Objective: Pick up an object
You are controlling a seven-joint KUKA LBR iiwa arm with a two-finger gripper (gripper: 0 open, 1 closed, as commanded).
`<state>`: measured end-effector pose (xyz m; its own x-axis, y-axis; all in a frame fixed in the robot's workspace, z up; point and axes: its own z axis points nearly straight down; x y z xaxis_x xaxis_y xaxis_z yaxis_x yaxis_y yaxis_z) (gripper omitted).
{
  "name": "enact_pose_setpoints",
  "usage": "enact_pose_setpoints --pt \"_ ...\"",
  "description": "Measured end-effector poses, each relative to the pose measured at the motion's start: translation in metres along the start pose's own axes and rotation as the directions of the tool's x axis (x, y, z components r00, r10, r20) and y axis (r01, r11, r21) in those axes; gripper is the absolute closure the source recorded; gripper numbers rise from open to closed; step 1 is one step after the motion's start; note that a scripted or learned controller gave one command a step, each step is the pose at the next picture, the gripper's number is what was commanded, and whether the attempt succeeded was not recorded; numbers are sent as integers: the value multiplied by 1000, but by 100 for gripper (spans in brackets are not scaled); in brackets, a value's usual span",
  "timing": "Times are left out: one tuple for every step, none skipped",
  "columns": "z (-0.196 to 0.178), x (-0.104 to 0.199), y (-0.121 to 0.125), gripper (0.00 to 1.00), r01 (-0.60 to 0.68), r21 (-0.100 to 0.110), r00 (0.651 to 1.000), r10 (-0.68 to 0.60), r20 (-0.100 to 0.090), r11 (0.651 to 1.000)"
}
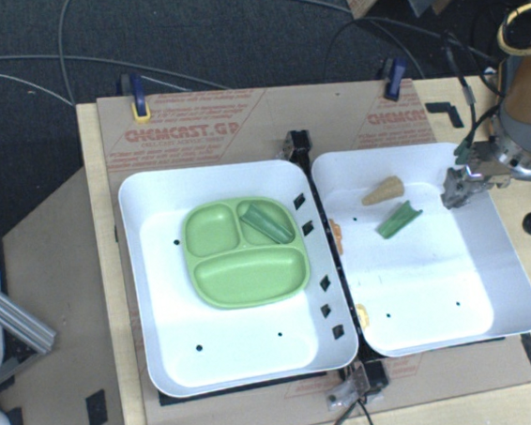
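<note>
The gripper (458, 188) hangs at the right edge of the right bin (497, 258), in the right middle of the frame; whether it is wide or narrow I cannot tell. A tan piece (383, 190) and a green piece (398, 220) lie in that bin's upper part, near each other. The left bin (158, 265) holds a green divided plate (244, 280) with 1 green item (266, 221) in its upper right compartment.

**Objects in the bins**

Right bin: a tan rounded piece (382, 190) lies near the far wall; a flat green piece (398, 220) lies just beside it, angled. Left bin: a darker green piece (266, 220) rests in the plate's upper-right compartment.
</note>
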<state>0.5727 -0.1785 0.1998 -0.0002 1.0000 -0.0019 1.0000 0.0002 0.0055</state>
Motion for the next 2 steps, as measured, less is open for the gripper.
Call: enact_pose_setpoints --pt "-55 0 2 100 1 -2 1000 -1 0 1000" --pt "-55 62 11 100 6 5 1000 -6 -4 1000"
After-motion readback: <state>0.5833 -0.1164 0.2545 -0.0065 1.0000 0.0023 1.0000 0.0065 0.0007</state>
